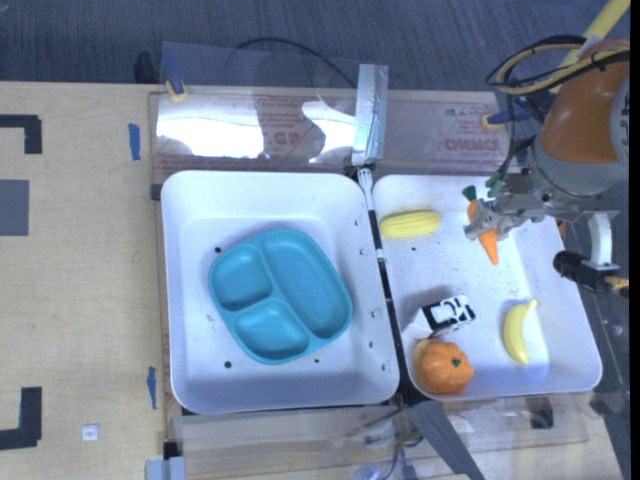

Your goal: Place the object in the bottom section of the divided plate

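Carrot [488, 240] lies tilted near the far right corner of the right bin [580, 368], its orange tip pointing toward the near side, its green top under the tool [497, 211]. The tool hangs right over the carrot's upper end, touching or nearly so; I cannot tell how far it is open or whether it has hold of the carrot. Left of it lies a corn cob [410, 224], close to the divider between bins. Nearer the front sit a banana [518, 330], a small black-and-white toy [448, 313] and an orange pumpkin [443, 366]. The blue divided plate [280, 293] rests in the left bin [190, 268], with white floor all round it.
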`<state>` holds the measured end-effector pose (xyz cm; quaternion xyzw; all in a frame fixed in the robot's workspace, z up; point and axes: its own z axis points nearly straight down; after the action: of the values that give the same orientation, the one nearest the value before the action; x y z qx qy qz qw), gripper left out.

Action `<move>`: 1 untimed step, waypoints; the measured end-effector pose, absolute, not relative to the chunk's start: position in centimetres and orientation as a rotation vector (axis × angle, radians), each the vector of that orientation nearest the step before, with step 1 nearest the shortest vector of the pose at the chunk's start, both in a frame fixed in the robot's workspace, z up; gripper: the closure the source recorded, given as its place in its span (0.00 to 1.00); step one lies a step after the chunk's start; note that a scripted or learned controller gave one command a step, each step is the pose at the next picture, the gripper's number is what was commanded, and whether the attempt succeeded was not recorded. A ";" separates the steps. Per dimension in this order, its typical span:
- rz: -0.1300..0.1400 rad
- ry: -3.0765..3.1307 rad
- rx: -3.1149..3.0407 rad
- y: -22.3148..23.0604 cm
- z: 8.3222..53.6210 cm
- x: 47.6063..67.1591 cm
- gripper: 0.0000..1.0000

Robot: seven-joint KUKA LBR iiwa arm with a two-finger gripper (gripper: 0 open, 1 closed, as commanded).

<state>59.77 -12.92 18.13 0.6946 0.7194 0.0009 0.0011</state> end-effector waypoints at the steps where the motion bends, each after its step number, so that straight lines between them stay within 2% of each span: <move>1: 0.000 2.287 2.158 -6.7 18.5 56.3 1.00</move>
<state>56.35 -6.66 18.46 0.6862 0.7274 0.0001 -0.0016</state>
